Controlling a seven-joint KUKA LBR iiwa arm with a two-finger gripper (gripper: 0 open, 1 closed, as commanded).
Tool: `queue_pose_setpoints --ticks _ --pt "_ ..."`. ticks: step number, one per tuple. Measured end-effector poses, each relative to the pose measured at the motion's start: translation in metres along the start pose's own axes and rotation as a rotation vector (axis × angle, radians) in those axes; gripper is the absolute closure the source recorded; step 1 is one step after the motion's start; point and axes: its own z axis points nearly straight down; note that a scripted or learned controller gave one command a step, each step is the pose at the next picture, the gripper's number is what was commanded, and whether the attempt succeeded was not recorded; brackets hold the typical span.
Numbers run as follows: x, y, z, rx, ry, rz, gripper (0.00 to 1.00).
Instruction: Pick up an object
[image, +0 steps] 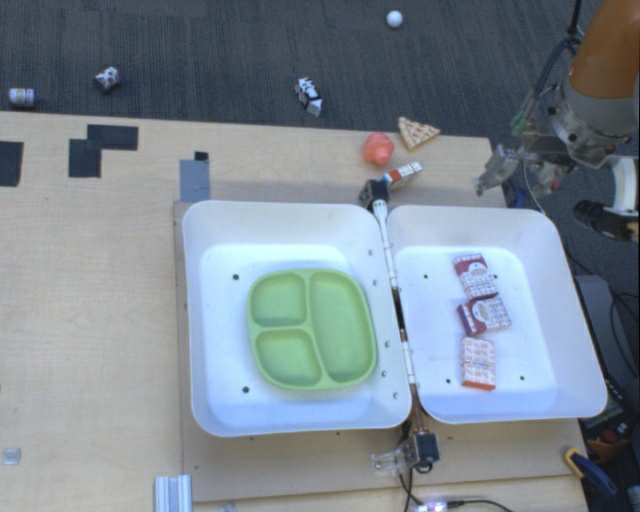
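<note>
Bench top (90, 300): pale wood look, matt, smooth. Two bins (300, 225): white plastic, smooth, slight sheen. Divided tray (312, 330): light green plastic, semi-glossy. Three packets (480, 320): shiny printed wrap, red and white, kinda crinkly. Floor behind bench (250, 50): dark carpet, rough ribbed weave. Black patches (100, 145) on bench: matt tape, flat. Arm (605, 60): orange band looks smooth plastic, metal bits at wrist.

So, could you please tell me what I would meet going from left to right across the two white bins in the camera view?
Green three-compartment plastic tray in the left white bin → black hinge strip between the bins → column of three red-and-white packets in the right white bin.
</note>
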Motion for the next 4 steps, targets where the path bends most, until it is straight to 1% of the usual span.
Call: queue_pose_setpoints --ticks 1,2,3,4 --pt "-0.021 -0.006 0.142 0.003 0.000 0.002 0.00" --pt "-0.016 -0.073 0.197 -0.002 -0.001 0.002 0.00" --pt "-0.016 -0.071 0.185 -0.009 -0.002 0.000 1.00" --pt "0.087 -0.156 0.098 0.001 0.001 0.000 1.00"
